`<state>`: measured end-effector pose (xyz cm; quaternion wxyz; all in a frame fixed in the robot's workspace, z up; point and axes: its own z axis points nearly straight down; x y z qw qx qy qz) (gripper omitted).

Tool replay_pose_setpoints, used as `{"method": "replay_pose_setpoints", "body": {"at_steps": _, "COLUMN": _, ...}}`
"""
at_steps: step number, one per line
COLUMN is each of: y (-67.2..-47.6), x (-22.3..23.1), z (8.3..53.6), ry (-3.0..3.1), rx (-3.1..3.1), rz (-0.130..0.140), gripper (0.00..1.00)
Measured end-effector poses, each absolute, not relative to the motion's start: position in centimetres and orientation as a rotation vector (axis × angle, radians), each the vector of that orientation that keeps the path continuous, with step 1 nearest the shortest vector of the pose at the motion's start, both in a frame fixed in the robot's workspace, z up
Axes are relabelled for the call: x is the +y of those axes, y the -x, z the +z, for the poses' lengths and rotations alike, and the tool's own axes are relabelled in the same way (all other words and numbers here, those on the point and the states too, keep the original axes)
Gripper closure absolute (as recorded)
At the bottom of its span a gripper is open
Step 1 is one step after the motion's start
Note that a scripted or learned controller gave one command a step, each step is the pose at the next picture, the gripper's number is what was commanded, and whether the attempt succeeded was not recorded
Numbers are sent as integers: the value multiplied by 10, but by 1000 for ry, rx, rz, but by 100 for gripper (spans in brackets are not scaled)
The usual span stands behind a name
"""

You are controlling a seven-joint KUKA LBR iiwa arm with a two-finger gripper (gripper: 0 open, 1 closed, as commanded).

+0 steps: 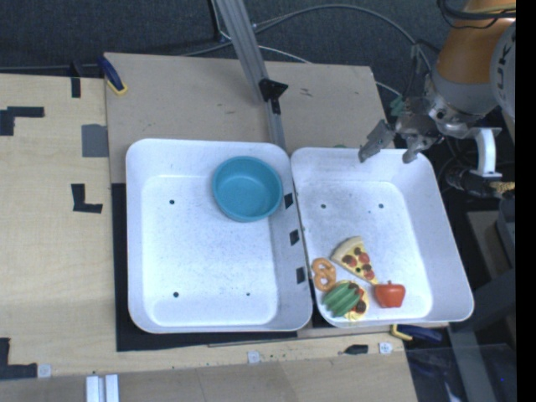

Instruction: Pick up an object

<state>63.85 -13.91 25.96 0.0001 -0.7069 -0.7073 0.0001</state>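
The claw hangs with its fingers spread apart and nothing between them over the far edge of the right bin, the toy food lying well below it toward the near edge.

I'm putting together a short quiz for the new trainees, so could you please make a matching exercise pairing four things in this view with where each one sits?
Things:
1. blue bowl
2. pizza slice
3. red pepper
4. gripper

Places:
A. above the far edge of the right bin
B. near end of the right bin, closest to its right wall
C. far part of the left bin
D. right bin, just beyond the pretzel and the green item

Pairs: 1-C, 2-D, 3-B, 4-A
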Motion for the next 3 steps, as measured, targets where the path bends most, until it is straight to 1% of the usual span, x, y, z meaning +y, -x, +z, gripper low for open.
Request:
{"method": "replay_pose_setpoints", "body": {"at_steps": 1, "y": -645, "x": -145, "z": 203, "ry": 2218, "rx": -2219, "rz": 6, "gripper": 0}}
{"method": "replay_pose_setpoints", "body": {"at_steps": 2, "y": -637, "x": -140, "z": 142, "ry": 2217, "rx": -2219, "rz": 6, "gripper": 0}}
{"method": "replay_pose_setpoints", "body": {"at_steps": 3, "y": -636, "x": -140, "z": 89, "ry": 2218, "rx": -2220, "rz": 5, "gripper": 0}}
